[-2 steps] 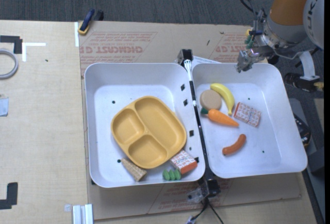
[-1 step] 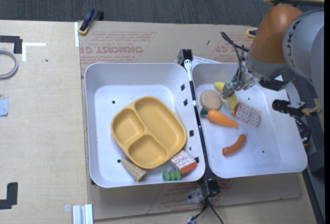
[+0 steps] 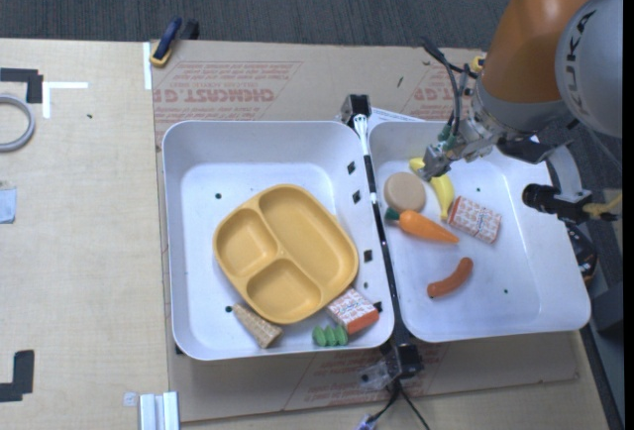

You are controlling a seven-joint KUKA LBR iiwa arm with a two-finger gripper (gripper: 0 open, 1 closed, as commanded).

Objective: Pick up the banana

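Poised over the right bin (image 3: 555, 314), claw (image 3: 437, 159) low at the banana (image 3: 442, 190) beside the bun (image 3: 404, 191), grip impossible to tell; best closed squarely across the fruit before lifting.

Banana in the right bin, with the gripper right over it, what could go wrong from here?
1. The banana lies tight against the round tan piece, with the carrot just below, so the gripper may bump or catch a neighbour instead.
2. The gripper sits over the banana's far end, not its middle; a grasp there could let it tip out or slip.
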